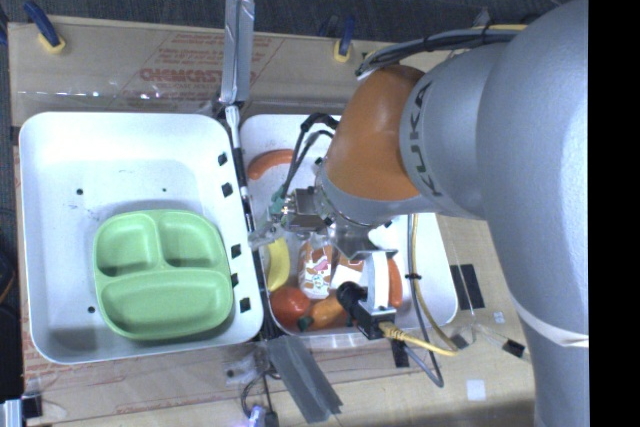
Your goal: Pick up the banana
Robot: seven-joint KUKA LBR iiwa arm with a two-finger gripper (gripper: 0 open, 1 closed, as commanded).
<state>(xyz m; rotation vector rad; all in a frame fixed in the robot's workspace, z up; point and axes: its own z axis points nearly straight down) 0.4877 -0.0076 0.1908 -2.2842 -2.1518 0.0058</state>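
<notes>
The yellow banana (278,265) lies in the right bin (432,300), against its left wall, with only part of it showing. My gripper (300,233) reaches down into that bin right above and just to the right of the banana. The arm's orange band and grey wrist cover most of the bin. The view gives no sign of the banana being lifted.
Around the banana lie a red tomato-like fruit (290,303), an orange item (326,313), a clear patterned packet (318,273) and a red-orange piece (270,161) at the bin's back. The left bin (60,165) holds a green divided plate (162,273).
</notes>
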